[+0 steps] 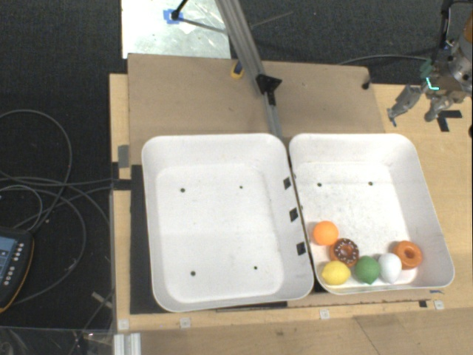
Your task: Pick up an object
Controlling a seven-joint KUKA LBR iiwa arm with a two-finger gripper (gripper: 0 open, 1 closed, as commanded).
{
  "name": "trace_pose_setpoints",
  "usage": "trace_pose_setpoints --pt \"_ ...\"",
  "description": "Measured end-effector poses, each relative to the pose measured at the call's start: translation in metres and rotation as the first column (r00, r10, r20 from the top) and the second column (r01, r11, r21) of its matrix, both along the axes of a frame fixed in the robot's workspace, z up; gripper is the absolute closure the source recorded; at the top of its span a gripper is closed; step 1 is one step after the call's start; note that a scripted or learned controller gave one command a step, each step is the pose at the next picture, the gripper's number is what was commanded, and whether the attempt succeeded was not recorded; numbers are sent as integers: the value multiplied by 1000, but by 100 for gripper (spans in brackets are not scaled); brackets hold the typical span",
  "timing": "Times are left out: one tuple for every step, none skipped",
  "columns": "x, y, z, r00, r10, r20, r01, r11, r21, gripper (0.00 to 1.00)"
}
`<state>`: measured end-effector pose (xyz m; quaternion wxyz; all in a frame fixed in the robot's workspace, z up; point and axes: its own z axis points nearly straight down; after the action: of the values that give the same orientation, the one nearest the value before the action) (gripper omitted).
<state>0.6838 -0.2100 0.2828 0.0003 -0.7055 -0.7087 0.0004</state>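
Brown bench top [222,95] carries two white bins side by side, dark floor and loose cables beyond its left edge.

Nearest the camera, the right bin [369,168] has all the objects crowded into its near corner: yellow ball [335,273], green ball [366,270], white ball [389,267] in a row along the near wall, touching or nearly so. Just behind them sit the brown sprinkled donut [345,251], the orange ball [325,233] and, by the right wall, the orange ring [408,254]. Left bin [214,150] sits alongside, its right rim overlapping the right bin's left rim.

Farther back, a grey slanted pole [244,43] crosses the bench toward the gap between the bins.

Farthest, at upper right, the gripper [415,107] hangs over bare bench just past the right bin's far right corner, outside the bin. Fingers look spread, nothing between them.

Key relation: the object cluster lies well apart from the gripper, toward the camera and slightly left, diagonally across the whole right bin. Orange ring is likely the closest candidate along the right wall; orange ball is the most isolated one, so probably the easier grasp. No object has a clear long axis, all round. Arm is retracted to the right edge, wrist high; pick not yet started.
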Motion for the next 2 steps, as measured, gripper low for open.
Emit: trace_pose_setpoints --pt "1 0 3 1000 2 3 -2 1000 -2 0" --pt "-4 5 -58 1000 0 -2 0 1000 0 0"
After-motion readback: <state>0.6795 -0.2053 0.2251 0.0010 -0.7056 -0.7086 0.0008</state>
